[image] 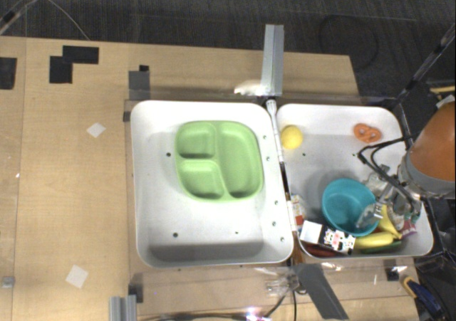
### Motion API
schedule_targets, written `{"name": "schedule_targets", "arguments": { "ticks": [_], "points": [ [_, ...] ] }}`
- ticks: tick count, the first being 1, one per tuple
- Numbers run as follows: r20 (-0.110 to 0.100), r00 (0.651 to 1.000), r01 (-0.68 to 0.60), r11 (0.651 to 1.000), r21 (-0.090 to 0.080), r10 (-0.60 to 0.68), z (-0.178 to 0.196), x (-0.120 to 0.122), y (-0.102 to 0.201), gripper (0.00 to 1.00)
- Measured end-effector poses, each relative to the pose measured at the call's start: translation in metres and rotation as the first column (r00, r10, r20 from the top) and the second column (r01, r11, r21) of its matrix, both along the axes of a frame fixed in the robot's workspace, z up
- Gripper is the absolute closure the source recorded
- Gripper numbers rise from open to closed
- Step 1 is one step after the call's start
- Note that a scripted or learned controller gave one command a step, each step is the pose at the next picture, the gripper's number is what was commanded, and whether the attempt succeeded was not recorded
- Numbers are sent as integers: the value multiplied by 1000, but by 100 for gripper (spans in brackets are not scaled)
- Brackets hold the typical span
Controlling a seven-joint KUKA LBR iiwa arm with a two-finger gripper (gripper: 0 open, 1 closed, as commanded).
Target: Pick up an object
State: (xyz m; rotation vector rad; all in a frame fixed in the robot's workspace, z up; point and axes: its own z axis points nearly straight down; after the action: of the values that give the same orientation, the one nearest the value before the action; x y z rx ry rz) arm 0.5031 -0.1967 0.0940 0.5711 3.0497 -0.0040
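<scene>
While nothing is lifted yet, you are looking at the likeliest targets crowded in the near right corner of the right bin (335, 122): a teal cup (347, 205) lying tilted with its mouth toward the arm, a yellow banana (376, 240) just beside and partly under it, and a small black-and-white box (326, 236) touching the cup's near side. The gripper (390, 198) is sitting low in that same corner, right at the cup's rim and above the banana, but its tips are lost among cables and clutter, so I cannot tell how it is set or whether it is gripping anything. Judging from this, the approach is done and the grasp and lift are left. Farther back in the same bin, a yellow ball (291, 137) is resting near the divider and an orange pretzel-shaped piece (367, 132) is lying near the far wall. Across the divider, the left bin (153, 234) is holding a green divided tray (217, 159).
</scene>
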Motion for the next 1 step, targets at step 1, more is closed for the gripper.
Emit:
{"name": "schedule_targets", "arguments": {
  "ticks": [1],
  "points": [
    [-12, 1000, -9, 1000, 0, 9, -1, 6, 2, 0]
  ]
}}
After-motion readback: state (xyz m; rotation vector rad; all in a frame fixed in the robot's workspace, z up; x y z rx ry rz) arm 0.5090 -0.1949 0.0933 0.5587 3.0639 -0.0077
